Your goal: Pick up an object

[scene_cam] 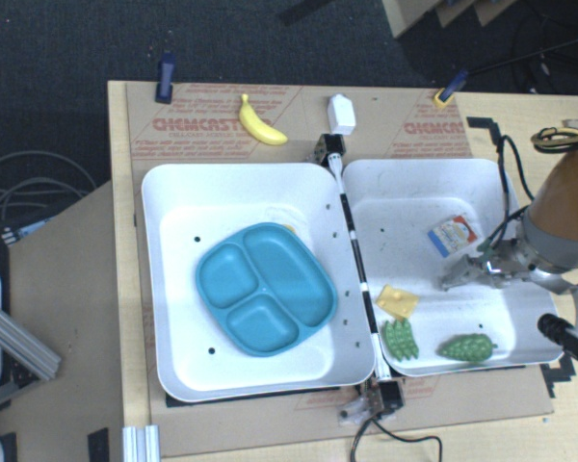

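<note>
While the arm (559,215) reaches in over the right bin (405,186), its grey metal tool (459,275) hangs low above the bin's middle, near the right wall; whether it is released or clenched cannot be told, and nothing shows between its tips. Both bins are shallow, glossy white plastic with rounded corners, set side by side on a cardboard-covered surface (212,114) printed with faded red lettering.

Inside the right bin, a small flat packet (452,235) in blue, white and red lies just beyond the tool, toward the far wall. A pale yellow wedge (397,302), smooth like a cheese slice, sits by the bin's left wall. Just nearer than it lies a knobbly green piece (400,340), and a second bumpy green cluster (467,348) rests along the near wall toward the right corner.

The left bin (164,258) carries a smooth blue plastic plate (263,288), rounded and moulded into three compartments, lying roughly in its middle.

Beyond the left bin, on the bare cardboard near the surface's far edge, a curved yellow banana (259,124) lies on its side. A small white block (342,114) sits further right, at the head of the seam between the bins.
</note>
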`<state>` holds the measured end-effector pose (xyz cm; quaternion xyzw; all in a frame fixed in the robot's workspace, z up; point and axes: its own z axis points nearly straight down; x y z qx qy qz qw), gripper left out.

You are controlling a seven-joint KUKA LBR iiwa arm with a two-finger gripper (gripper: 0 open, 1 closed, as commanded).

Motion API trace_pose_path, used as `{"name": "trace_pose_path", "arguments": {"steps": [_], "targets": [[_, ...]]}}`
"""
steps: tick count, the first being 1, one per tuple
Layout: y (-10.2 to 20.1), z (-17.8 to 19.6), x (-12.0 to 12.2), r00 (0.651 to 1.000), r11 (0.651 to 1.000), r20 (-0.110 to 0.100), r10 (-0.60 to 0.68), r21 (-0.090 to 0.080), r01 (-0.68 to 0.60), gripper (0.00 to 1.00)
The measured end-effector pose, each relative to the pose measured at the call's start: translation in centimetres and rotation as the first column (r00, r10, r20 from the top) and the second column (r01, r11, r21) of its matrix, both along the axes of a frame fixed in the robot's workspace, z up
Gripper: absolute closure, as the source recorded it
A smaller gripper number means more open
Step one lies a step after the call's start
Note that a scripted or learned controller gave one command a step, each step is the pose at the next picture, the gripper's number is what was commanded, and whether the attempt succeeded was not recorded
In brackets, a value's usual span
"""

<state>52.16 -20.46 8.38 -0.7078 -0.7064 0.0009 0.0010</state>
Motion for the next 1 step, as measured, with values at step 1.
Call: {"name": "trace_pose_path", "arguments": {"steps": [1], "targets": [[-0.08,0.13,7.2,1.0,1.0,0.005,0.003,0.0,-0.003,0.0]]}}
